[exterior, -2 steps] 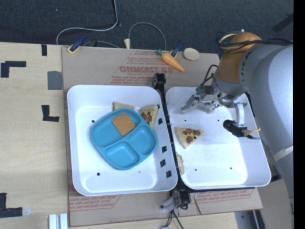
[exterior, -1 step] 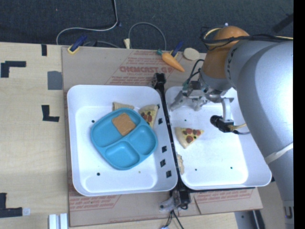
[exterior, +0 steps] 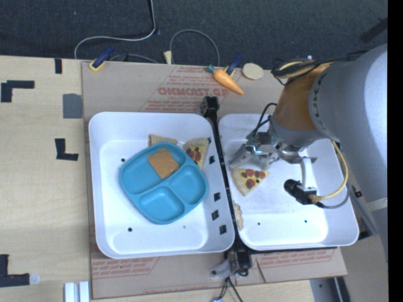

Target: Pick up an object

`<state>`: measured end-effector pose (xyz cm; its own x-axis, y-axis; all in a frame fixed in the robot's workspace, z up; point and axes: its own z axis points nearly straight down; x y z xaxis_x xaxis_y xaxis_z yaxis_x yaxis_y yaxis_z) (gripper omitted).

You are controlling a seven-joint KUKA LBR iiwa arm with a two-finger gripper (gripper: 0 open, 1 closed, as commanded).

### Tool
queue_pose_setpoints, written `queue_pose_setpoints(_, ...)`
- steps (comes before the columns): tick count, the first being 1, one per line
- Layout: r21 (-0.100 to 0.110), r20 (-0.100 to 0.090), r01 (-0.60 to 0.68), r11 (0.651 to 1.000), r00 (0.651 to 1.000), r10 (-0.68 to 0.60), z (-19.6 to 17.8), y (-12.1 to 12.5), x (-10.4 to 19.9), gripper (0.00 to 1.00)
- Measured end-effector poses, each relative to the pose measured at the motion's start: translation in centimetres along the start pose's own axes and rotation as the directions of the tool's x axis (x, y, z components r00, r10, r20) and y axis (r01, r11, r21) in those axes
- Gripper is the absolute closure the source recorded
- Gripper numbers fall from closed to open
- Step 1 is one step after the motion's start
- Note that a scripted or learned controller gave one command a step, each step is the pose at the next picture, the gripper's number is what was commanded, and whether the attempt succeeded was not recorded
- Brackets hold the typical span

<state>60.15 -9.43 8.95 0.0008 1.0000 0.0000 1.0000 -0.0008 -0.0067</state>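
Pincer (exterior: 252, 158) hangs just above pizza slice (exterior: 250, 179) in right bin (exterior: 327, 231).

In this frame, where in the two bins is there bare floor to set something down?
Right bin: bare along the near wall, below the pizza slice. Left bin: bare strips left of and below the blue tray. Crowded: behind the tray, and around the gripper above the slice.

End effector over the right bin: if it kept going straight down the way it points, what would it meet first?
Most likely the pizza slice, lying just below-left of the end effector; depth is unclear, so it could land on the right bin floor beside it.
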Motion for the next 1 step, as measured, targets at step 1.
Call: queue_pose_setpoints(1, -0.011, 0.001, 0.004, 1.0, 1.0, -0.004, 0.38, 6.98, -1.9, 0.0)
